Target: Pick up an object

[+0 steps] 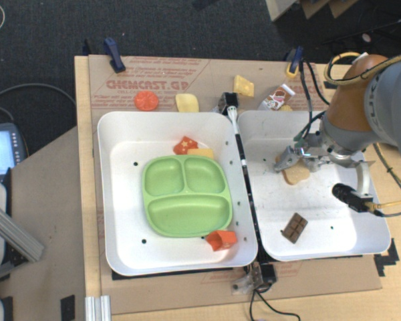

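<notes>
The light is bright and even, falling from overhead, and the two white bins (113, 199) take most of it; their floors run close to washed out, so fine marks on the plastic are hard to read. Shadows are soft and short: a thin dark line under the green divided plate (186, 196), a faint grey smudge beneath the arm (364, 105). A mild sheen sits on the plate's ridges and on the orange band. The dark floor beyond the cardboard (147, 75) swallows detail. Focus is only fair throughout, and the gripper (289, 162) looks slightly smeared, perhaps from motion. Straight edges stay nearly straight.
</notes>
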